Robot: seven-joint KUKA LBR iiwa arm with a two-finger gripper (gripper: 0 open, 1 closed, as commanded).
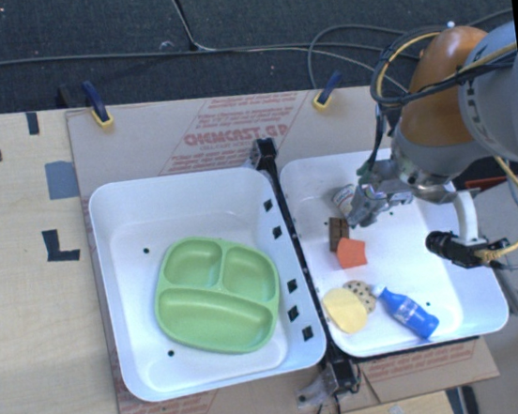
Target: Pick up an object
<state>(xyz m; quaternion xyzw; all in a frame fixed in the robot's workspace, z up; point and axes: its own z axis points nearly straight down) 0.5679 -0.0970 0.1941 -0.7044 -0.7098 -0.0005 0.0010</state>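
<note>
Cardboard covers the desk (26,308), which carries two white bins. Left bin (114,220): a green divided plate (217,294). Right bin (462,312): a brown block (338,232), an orange block (351,253), a yellow piece (345,311) and a blue bottle (408,312). Gripper (365,204) sits low over the right bin's far part, just right of the brown block; whether it is open or grips anything cannot be told. Judged step: approach, nothing lifted. Next move calls for centring on one object before closing.

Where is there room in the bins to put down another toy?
Right bin: bare floor right of the orange block, above the blue bottle. Its left side is crowded, with the claw above. Left bin: bare strips around the green plate.
</note>
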